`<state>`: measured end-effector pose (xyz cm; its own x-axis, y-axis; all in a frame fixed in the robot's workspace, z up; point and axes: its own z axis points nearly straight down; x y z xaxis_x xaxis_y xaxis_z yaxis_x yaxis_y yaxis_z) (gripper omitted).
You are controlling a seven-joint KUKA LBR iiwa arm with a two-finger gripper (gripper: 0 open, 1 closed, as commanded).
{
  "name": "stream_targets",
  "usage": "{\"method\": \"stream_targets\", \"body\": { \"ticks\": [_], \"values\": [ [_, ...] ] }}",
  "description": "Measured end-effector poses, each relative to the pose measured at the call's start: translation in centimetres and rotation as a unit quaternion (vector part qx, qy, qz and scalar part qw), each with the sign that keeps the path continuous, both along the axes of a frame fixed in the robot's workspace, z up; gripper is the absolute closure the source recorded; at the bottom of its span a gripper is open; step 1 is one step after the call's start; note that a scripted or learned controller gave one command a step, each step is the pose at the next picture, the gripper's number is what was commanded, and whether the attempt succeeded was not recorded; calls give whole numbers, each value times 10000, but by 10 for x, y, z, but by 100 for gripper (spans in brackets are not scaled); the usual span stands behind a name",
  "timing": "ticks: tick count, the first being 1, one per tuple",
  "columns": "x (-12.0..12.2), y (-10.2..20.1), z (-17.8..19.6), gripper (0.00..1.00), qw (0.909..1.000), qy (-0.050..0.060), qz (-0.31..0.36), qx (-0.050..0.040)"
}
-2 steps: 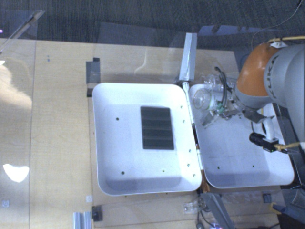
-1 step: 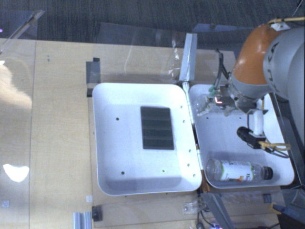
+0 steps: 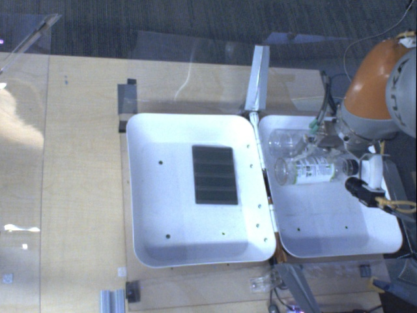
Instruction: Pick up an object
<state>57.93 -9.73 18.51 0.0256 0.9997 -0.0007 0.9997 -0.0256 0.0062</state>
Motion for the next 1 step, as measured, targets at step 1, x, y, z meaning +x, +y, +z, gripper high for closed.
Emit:
{"method": "stream_targets", "body": {
  "ticks": [1],
  "values": [
    [19,-20,-83,0,9987,16,519,0]
  ]
}}
